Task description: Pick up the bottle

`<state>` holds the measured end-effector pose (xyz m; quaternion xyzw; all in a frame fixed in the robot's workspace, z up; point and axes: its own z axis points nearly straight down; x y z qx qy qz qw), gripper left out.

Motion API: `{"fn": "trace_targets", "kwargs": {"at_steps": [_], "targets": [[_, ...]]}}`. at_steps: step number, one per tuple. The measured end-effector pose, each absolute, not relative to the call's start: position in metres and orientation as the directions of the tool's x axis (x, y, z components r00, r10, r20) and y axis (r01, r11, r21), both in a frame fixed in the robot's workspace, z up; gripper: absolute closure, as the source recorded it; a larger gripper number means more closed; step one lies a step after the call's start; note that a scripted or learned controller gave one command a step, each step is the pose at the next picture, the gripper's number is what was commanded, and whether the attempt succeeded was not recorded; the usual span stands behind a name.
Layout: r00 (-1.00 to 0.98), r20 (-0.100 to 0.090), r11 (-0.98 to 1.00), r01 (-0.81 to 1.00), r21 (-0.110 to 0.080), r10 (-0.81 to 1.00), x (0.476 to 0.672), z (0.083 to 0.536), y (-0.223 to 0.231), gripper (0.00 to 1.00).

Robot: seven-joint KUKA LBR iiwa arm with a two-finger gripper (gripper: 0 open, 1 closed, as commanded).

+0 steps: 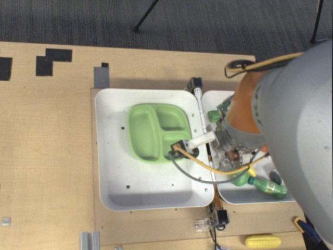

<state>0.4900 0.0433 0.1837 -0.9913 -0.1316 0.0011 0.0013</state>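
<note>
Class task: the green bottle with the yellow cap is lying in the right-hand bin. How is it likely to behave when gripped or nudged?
The bottle lies on its side, so its rounded body would probably roll if nudged. It looks like smooth plastic, so likely light and perhaps slippery between fingers.

Grey arm (pixel 299 134) comes in from the right, bulky and close to the cam — orange band (pixel 242 111) above the wrist. Gripper (pixel 229 158) points down, low over the right-hand side; finger state unclear.

text: none legible | labels: none | numbers: none | signs: none
</note>
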Motion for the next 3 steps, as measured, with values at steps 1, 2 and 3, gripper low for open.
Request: {"fn": "trace_targets", "kwargs": {"at_steps": [1, 2, 3], "targets": [[0.88, 0.002, -0.88, 0.476, 0.0, 0.476, 0.488, 0.272, 0.041, 1.0], [0.292, 0.001, -0.292, 0.956, 0.001, 0.956, 0.487, 0.254, 0.034, 1.0], [0.067, 0.001, -0.067, 0.998, 0.0, 0.998, 0.487, 0.237, 0.089, 1.0]]}}
